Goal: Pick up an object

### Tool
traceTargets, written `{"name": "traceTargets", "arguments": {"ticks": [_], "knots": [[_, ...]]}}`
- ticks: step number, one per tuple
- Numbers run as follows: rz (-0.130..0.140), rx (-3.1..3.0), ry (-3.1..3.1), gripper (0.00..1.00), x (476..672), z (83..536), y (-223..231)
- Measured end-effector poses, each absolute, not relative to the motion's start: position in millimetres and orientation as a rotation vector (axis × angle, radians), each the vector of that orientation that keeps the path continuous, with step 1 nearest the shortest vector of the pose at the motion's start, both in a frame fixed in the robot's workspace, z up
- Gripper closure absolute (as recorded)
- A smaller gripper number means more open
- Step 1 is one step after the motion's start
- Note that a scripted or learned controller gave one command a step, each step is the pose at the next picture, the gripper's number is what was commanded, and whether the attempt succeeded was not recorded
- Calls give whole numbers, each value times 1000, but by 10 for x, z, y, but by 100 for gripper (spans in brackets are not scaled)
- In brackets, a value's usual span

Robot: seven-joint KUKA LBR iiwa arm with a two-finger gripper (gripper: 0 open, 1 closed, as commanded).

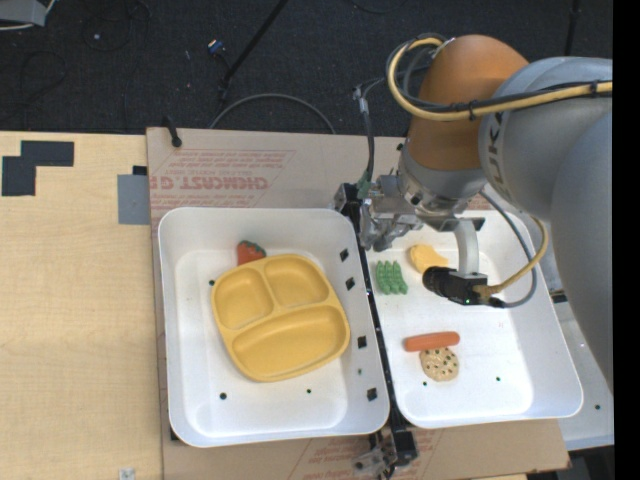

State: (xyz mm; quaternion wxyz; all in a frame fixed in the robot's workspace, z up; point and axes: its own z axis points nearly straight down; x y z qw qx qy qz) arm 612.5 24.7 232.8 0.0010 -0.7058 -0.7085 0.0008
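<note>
In the right bin (530, 393) lie a green pea-pod toy (390, 276), a yellow piece (424, 258), an orange sausage (431, 341) and a speckled cookie (439, 364). My gripper (386, 234) hangs over the bin's back left corner. It is just behind the green toy and left of the yellow piece. I see nothing held in it. The wrist hides part of the bin's back wall.
The left bin (195, 408) holds a yellow divided plate (280, 315) with a small red and green toy (250, 252) behind it. A black divider (362, 318) runs between the bins. The arm covers the right bin's far right side.
</note>
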Motion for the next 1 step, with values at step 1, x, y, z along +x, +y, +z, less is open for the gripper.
{"name": "traceTargets", "arguments": {"ticks": [1], "knots": [[4,-2216,-2224,100,6152,2243,705]]}}
